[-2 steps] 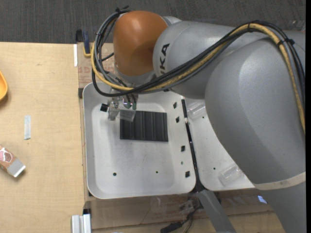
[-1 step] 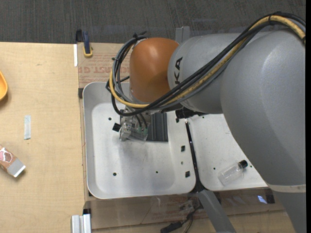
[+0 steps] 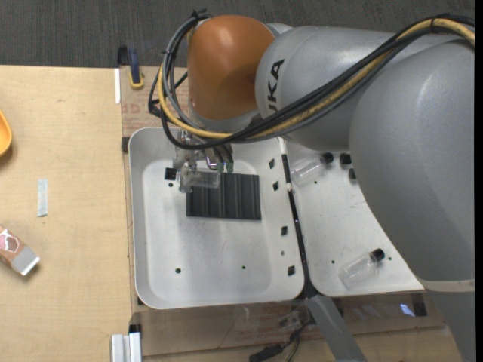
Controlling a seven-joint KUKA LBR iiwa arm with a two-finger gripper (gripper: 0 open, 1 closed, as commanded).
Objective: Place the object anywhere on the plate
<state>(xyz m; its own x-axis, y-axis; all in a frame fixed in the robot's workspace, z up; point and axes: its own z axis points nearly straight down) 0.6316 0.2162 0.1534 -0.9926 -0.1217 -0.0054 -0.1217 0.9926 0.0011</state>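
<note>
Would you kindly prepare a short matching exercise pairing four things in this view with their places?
Things:
1. dark ridged plate
2. end effector
3. clear vial with black cap
4. orange object

Places:
A. at the view's left edge, on the wooden bench
B. lying in the left bin
C. lying in the right bin, near its front
D. over the plate's upper left corner

Pairs: 1-B, 2-D, 3-C, 4-A

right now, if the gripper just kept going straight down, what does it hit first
Most likely the dark ribbed rectangular plate in the left white bin: the gripper hangs over the plate's upper left edge. Its height above the plate is unclear from this slanted view.
</note>
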